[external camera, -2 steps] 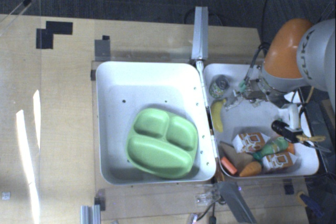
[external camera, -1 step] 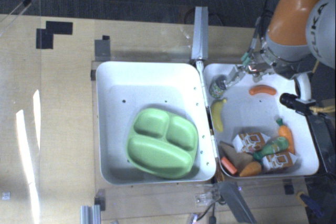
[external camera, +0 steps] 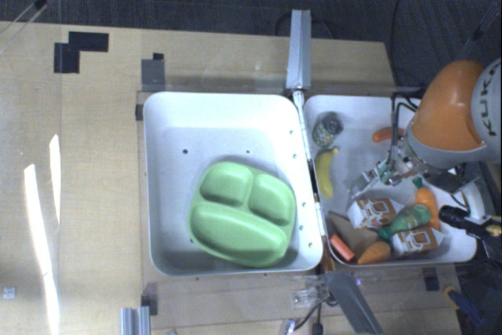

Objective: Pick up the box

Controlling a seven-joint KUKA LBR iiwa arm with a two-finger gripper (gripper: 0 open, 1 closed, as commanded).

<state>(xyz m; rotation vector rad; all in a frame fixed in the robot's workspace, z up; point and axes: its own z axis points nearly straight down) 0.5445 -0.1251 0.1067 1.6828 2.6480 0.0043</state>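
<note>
The gripper point(external camera: 386, 171) hangs over the right bin point(external camera: 353, 110), grip state unreadable, with the box point(external camera: 375, 211) just nearer the camera, its long axis running left-right.

Your arm point(external camera: 463, 118) comes in from the right edge, grey body with the orange band on top, bent downward toward the lower left. The wrist sits below the band, and the pincer point(external camera: 382, 172) hangs under it, low and angled left. Metal linkage around the tip is a small blur from this camera, so you can't read the pincer's state here.
</note>
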